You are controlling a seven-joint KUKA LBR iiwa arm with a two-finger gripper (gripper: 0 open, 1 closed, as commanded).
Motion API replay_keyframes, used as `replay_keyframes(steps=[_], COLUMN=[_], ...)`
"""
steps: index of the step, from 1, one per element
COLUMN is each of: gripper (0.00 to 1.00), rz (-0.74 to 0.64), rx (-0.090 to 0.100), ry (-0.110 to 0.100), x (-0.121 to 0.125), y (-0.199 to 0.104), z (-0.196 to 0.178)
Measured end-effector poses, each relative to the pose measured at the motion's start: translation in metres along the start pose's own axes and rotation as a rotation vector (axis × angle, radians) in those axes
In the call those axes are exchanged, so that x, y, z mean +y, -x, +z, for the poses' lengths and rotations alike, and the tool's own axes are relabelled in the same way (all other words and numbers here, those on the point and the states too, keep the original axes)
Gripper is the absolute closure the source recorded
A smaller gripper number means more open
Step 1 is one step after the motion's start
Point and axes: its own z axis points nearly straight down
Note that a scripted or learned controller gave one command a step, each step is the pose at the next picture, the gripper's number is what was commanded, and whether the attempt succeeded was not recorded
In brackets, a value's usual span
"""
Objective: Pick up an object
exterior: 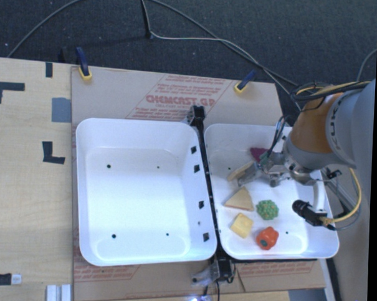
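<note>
Your gripper (257, 170) sits low in the right bin (321, 249), fingers' state impossible to tell, beside a tan wedge (240, 199); nearer you lie a green ball (267, 209), yellow block (241, 225) and red piece (267, 238).

The wooden bench (24, 189) bears a cardboard sheet (178, 99) under two white bins (139, 129).

Dark carpet floor (244, 18) with trailing cable (182, 18) behind a pale wooden bench (24, 189).
</note>
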Motion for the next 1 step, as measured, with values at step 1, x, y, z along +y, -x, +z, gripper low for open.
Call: replay_keyframes(steps=[1], gripper=[0.00], rz=[-0.005], rx=[-0.002], ry=[0.000], x=[-0.0095], y=[-0.0366], z=[0.0008])
